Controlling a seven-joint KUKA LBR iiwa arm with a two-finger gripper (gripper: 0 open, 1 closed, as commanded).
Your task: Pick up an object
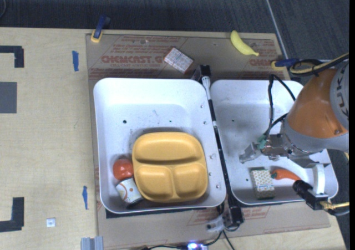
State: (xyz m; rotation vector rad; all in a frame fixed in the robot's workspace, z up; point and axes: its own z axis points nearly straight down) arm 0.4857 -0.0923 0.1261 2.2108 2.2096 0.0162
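My gripper [250,153] hangs low in the right bin [238,99], near its middle, on the grey arm with the orange band [316,113]. Just below and right of it lies a speckled tan block [262,182], and an orange carrot [287,174] rests beside that block on its right. Nothing can be seen held in the gripper. In the left bin [144,96] a yellow compartment tray [169,164] lies face down. A red-orange round object [122,168] and a small white-and-orange object [128,190] sit at the tray's left edge.
A yellow banana [243,43] and a small patterned packet [178,59] lie on the cardboard behind the bins. A blue clamp [100,27] holds the board's far left corner. Black cable runs between the bins and over the right bin's back rim.
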